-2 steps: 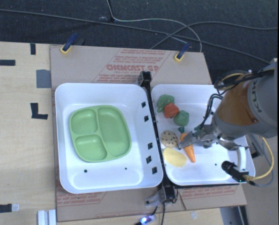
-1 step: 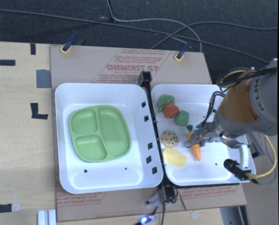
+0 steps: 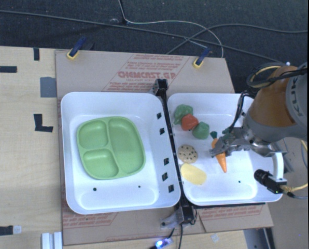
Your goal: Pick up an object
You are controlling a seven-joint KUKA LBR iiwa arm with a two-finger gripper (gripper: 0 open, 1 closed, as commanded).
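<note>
Claw (image 3: pixel 223 148) sits low over toy carrot (image 3: pixel 221 160) at 3 o'clock in right bin (image 3: pixel 248 193), finger spread unreadable; best centre along carrot's length, clear of cookie (image 3: pixel 187 152), before closing.

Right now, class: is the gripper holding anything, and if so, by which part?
It cannot be told. The gripper sits right at the carrot's upper end in the right bin, but a hold isn't clearly visible.
</note>
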